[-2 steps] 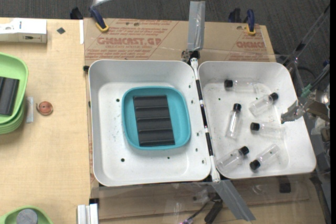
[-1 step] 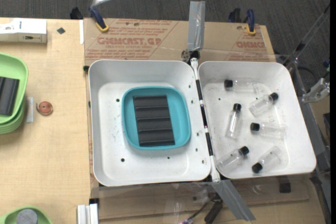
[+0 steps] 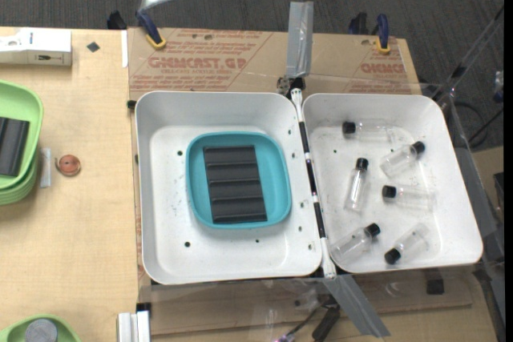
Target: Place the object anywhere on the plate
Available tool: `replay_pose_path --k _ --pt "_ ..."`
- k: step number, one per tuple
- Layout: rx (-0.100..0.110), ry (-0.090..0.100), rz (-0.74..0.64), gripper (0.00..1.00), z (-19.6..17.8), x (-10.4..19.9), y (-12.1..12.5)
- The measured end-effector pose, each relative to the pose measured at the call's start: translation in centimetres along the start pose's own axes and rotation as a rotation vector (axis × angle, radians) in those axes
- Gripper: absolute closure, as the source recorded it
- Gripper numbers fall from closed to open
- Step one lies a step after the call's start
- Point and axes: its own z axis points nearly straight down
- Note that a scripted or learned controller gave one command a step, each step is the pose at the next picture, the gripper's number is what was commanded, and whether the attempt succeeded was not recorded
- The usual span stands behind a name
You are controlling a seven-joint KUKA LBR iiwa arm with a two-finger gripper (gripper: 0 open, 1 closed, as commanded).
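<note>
Left white bin point(image 3: 160, 252): a teal square plastic plate point(image 3: 238, 180) sits mid-bin, a black ribbed rectangular insert point(image 3: 233, 183) resting on it. Right white bin point(image 3: 457, 196): six clear plastic vials with black caps point(image 3: 355, 183) lie scattered (all well apart from the plate). My gripper's state: I cannot tell.
</note>
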Motion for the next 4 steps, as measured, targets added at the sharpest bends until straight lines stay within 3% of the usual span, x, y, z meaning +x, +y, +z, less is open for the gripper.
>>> replay_pose_path --k 1,2,4 --pt "0.001 0.000 0.081 0.00 0.1 4.7 6.3" --pt "0.001 0.001 0.221 0.00 0.0 5.4 10.7" --pt "0.001 0.001 0.221 0.00 0.0 5.4 10.7"
